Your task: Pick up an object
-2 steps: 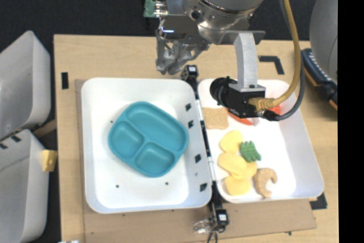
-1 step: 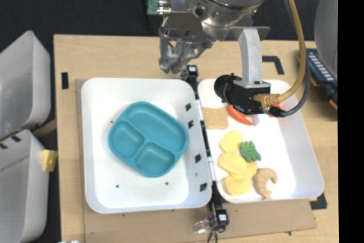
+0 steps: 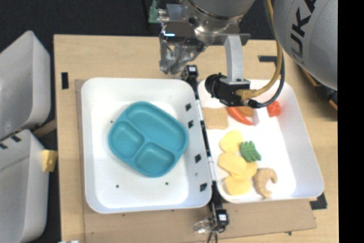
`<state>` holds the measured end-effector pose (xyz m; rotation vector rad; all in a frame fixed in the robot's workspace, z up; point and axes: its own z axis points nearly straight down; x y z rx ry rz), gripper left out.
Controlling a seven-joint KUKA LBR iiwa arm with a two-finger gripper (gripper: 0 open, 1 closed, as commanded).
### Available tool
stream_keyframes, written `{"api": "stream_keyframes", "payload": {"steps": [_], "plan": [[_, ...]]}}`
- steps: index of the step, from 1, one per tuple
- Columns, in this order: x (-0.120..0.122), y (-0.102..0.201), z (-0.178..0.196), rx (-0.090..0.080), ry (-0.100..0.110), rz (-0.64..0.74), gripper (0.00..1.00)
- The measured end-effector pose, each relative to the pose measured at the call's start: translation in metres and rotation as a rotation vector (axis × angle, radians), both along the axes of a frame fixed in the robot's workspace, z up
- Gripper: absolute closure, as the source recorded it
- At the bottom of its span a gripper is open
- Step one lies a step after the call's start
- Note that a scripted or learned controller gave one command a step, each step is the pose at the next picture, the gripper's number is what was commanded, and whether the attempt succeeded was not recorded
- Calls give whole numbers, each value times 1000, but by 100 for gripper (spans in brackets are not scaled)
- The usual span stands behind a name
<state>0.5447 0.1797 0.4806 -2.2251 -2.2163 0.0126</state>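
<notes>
1. Overhead, the gripper hangs at the far edge of the left bin, near that bin's far right corner and over the bench. From this slant I cannot tell whether it is open or closed, and I cannot tell whether it holds anything.
2. The left bin carries a blue divided plate lying flat near its middle, a little toward the right wall.
3. The right bin carries the smaller things, all well apart from the gripper.
4. A tan cracker lies by that bin's left wall, toward the far edge.
5. An orange piece lies just beside the cracker, and a red piece lies toward the far right corner.
6. Yellow slices are heaped along the left wall toward the near edge, with a green sprig touching them.
7. A pale brown curl lies at the near edge, touching the yellow slices.
</notes>
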Motion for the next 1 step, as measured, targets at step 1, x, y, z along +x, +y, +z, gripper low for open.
{"api": "stream_keyframes", "payload": {"steps": [1], "plan": [[49, 7, -184, -2, 8, 2, 100]]}}
